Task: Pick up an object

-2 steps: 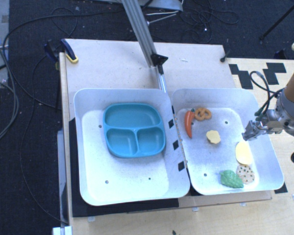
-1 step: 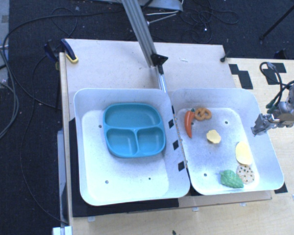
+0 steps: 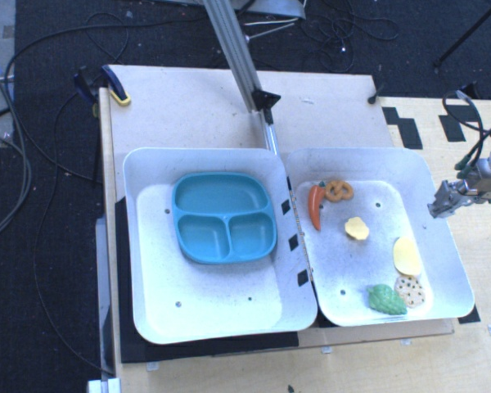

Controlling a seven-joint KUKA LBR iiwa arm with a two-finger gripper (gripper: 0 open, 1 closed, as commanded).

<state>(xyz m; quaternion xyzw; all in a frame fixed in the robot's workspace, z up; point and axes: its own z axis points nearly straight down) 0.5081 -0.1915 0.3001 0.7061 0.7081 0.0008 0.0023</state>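
Camera view: hand point(image 3: 443, 200) at right bin's point(image 3: 442, 256) edge, finger state unreadable. Carrot point(image 3: 315, 206) near bin's left wall, beside pretzel point(image 3: 339, 190). Likely light, stiff, slick; best pinched mid-length.

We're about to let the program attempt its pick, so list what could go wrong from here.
1. The gripper sits at the right bin's outer rim; coming in low, it might clip that rim.
2. The cookie, green piece and yellow slice crowd one corner, so a grasp there may nudge a neighbour.
3. The carrot lies against the pretzel; both could shift together.
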